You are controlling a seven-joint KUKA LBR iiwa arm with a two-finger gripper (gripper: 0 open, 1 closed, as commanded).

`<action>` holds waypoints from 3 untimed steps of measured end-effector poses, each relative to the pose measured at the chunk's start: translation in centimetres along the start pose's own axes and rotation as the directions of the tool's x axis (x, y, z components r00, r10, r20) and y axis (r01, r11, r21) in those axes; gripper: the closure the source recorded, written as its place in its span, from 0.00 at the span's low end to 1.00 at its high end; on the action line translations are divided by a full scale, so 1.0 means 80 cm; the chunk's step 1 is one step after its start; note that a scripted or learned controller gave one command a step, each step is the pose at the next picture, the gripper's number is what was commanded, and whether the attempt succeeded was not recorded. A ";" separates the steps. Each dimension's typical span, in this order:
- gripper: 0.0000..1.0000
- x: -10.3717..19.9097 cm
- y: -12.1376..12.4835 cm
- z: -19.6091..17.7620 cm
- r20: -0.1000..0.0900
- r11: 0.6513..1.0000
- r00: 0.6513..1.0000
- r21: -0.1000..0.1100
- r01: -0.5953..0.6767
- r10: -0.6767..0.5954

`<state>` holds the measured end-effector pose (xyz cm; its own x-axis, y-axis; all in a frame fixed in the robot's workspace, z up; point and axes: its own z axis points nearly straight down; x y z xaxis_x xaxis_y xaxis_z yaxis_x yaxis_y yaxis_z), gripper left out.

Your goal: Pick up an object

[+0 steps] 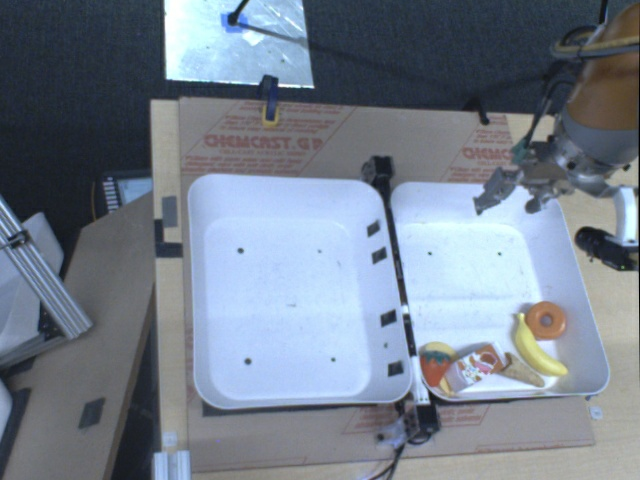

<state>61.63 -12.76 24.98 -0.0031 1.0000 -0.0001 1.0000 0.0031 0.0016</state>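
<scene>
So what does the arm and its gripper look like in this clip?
The arm is grey metal with a broad orange band above the wrist. Dark cables loop beside the band. The gripper is a small grey metal assembly ending in two short dark fingers.

Two white bins are sitting side by side: the left bin (205, 268) and the right bin (470, 268). Lying in the right one are one banana (537, 348), one orange doughnut (546, 319), one tomato (436, 362), one carton (473, 368) and one cone (521, 372).
</scene>
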 end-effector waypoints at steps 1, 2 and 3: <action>0.00 0.055 -0.027 -0.165 0.001 1.000 1.000 -0.016 0.006 -0.006; 0.00 0.149 -0.038 -0.319 -0.002 1.000 1.000 -0.017 0.010 -0.010; 0.00 0.170 -0.127 -0.361 -0.002 1.000 1.000 -0.004 0.005 -0.005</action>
<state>51.36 0.81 53.81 -0.0076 1.0000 0.0020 1.0000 0.0076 0.0058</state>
